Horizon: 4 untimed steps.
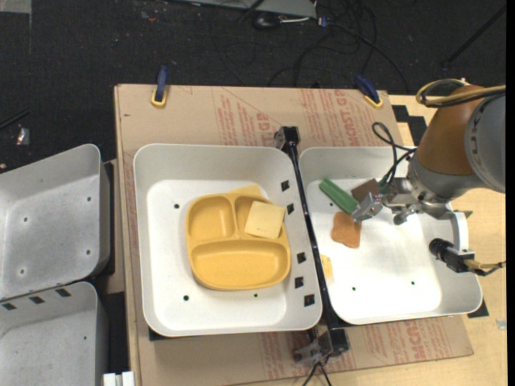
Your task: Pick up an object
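In the right bin (402, 288) a green stick-shaped object (336, 195) lies at a slant near the left wall. Just below it rests a small orange-brown piece (347, 232). My gripper (367, 208) hangs low over the bin, right beside the green object's lower end and just above the orange-brown piece. It touches or nearly touches both; I cannot tell which. The grey arm with its orange band (451, 139) comes in from the right.
The left bin (161, 296) holds a yellow divided tray (233, 256) with a pale yellow block (264, 219) on its upper right compartment. A small yellow bit (326, 264) sits at the right bin's left wall. A black divider (304, 232) runs between the bins.
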Tool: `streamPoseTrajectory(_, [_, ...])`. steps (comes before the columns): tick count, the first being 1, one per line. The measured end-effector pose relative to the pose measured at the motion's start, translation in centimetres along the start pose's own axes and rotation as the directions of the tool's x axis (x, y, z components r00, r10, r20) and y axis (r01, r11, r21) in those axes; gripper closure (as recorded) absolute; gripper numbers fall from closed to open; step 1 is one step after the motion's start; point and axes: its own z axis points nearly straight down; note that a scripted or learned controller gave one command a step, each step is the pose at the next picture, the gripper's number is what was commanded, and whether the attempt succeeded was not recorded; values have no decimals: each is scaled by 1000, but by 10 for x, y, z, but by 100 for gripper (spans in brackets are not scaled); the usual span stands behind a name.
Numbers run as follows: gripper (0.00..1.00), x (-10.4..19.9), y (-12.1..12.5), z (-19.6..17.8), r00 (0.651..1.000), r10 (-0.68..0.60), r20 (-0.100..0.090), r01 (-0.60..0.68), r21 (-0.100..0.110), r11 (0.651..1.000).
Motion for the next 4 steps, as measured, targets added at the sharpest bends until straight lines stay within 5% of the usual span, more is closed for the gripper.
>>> streamPoseTrajectory(1, [100,0,2,-14,1000,0,2,0,-7,1000])
streamPoseTrajectory(4, [100,-11,13,-161,1000,-4,3,4,-12,1000])
